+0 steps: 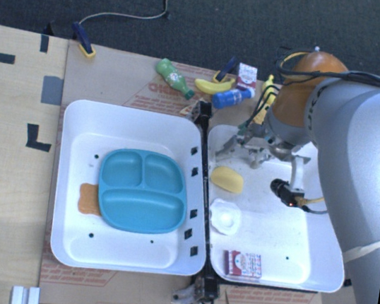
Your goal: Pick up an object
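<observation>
pincer: upper part of right bin; grip state cannot tell
nearest target: yellow lemon-like piece, just below-left of pincer
long axis: roughly left-right

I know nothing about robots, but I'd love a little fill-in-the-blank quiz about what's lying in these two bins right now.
1. The divided plate in the left bin is coloured ____.
2. The yellow lemon-like object lies in the ____ bin.
3. The small red and white carton lies near the right bin's ____ edge.
4. The banana lies ____ the bins, on the cardboard behind them.

Missing words: blue; right; front; outside
</observation>
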Robot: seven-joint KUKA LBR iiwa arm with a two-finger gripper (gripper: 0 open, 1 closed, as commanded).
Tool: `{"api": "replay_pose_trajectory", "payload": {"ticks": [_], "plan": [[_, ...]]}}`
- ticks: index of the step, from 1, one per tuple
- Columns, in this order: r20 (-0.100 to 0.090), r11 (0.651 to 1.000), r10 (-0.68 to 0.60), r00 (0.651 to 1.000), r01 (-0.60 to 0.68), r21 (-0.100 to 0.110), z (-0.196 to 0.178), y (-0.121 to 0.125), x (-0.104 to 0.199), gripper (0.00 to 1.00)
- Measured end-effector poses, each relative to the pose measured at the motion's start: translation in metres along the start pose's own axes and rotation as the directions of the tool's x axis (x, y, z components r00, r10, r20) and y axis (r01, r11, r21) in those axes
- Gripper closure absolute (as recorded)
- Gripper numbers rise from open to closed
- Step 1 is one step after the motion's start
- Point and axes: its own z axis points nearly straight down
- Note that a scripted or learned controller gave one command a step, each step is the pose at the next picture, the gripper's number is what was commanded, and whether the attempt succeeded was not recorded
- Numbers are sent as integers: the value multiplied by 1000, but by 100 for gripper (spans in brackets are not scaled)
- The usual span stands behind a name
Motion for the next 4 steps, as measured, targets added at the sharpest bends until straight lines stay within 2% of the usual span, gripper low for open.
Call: {"api": "replay_pose_trajectory", "payload": {"ticks": [1,3,4], "plan": [[0,1000,1,1000,-1,2,-8,-20,0,0],[0,1000,1,1000,-1,-4,-1,-41,0,0],[-1,1000,-1,1000,1,-2,0,1,-4,0]]}}
